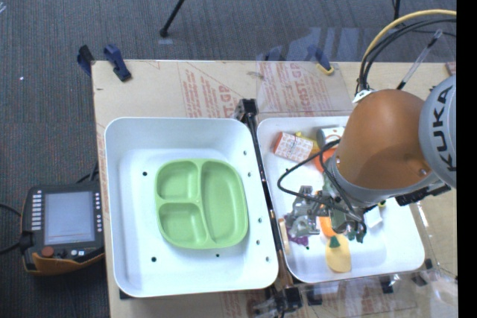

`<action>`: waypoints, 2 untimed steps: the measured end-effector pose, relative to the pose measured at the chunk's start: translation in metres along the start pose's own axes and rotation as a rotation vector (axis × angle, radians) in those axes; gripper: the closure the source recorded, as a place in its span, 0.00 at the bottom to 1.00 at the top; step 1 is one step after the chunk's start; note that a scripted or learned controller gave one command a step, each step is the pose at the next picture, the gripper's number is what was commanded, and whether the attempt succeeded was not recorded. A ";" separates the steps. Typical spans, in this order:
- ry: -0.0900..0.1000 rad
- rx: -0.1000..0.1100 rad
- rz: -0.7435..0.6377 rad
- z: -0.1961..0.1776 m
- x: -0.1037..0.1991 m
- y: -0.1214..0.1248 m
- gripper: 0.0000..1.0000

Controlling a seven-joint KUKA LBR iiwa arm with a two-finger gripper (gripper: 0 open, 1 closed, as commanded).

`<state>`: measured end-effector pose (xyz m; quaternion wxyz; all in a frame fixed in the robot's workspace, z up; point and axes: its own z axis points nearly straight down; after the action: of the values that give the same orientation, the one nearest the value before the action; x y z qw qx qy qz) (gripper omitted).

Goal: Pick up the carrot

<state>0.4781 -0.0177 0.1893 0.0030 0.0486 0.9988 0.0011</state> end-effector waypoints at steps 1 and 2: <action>0.004 0.000 -0.003 -0.007 0.000 0.001 1.00; 0.006 0.005 0.563 -0.001 0.003 0.008 1.00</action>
<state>0.4764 -0.0093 0.1907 -0.0007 0.3242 0.9460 -0.0002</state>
